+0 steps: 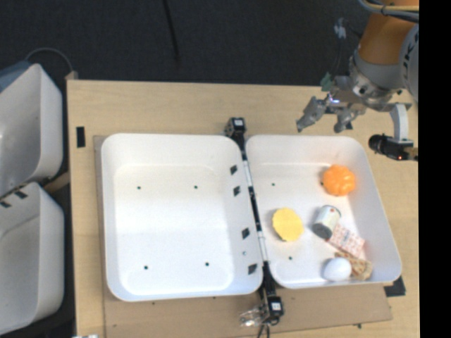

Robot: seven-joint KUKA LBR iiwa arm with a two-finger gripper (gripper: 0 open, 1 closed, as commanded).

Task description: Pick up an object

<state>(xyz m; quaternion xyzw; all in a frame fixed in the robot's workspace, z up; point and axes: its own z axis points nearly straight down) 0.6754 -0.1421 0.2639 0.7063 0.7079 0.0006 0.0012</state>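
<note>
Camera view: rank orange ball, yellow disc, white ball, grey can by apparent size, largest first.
1. Orange ball and yellow disc: look about alike, too close to rank.
2. Grey can: somewhat smaller, seen partly end-on, so its true size is unsure.
3. White ball: smallest, though close to the can.

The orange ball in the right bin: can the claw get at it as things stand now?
Probably yes. The orange ball lies apart from the other things, nothing covers it, and the claw hangs above the bin's far rim.
</note>
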